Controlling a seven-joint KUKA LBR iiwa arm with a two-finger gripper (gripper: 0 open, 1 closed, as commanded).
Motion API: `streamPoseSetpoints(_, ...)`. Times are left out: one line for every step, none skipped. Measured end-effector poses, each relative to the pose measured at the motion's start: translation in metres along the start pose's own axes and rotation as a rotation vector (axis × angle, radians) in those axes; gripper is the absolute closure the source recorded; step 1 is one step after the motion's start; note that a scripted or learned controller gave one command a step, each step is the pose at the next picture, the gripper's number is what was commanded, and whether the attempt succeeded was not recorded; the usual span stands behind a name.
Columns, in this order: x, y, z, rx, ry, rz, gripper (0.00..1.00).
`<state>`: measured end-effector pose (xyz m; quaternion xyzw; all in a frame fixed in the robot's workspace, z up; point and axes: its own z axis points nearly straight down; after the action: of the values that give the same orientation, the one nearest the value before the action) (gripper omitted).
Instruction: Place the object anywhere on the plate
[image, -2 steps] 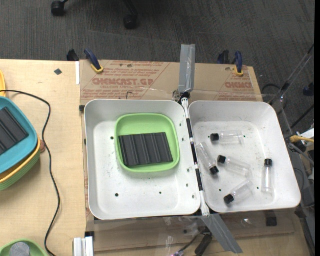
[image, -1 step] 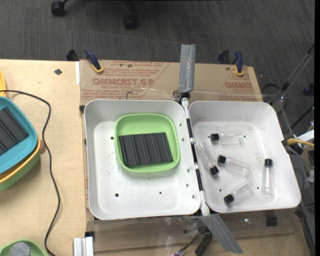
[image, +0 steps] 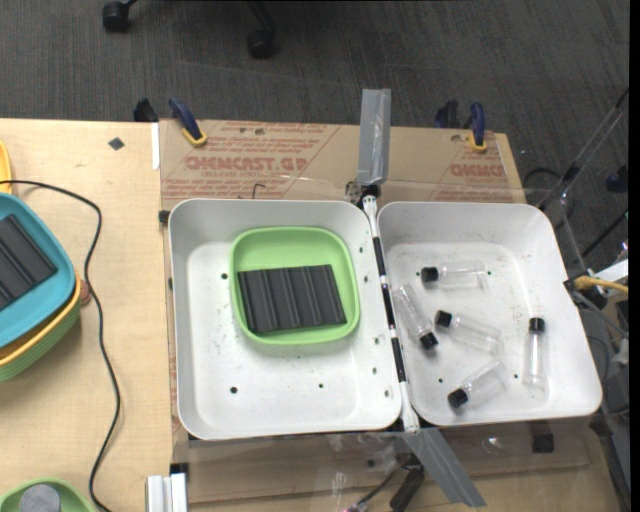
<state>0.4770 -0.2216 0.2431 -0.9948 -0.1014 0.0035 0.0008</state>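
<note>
A square green plate (image: 293, 243) lies in the back half of the left white bin (image: 290, 395). A dark ribbed pad (image: 293, 298) covers most of the plate's floor. Several clear vials with black caps lie scattered on the floor of the right white bin (image: 570, 300). One vial (image: 455, 274) is near the back. Another (image: 412, 315) lies close to the divider. A third (image: 536, 355) is by the right wall. One more vial (image: 474, 385) is at the front.
A stack of teal and yellow plates (image: 30, 290) sits on the wooden bench at far left, with a black cable (image: 100, 330) trailing past it. Cardboard (image: 260, 155) with blue-and-yellow clamps (image: 187, 122) lies behind the bins. A grey tape strip (image: 374, 140) stands at the divider's back.
</note>
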Motion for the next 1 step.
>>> streamPoseSetpoints(0.0002, -0.0003, 0.0010, 0.000, 0.000, -0.001, 0.00)
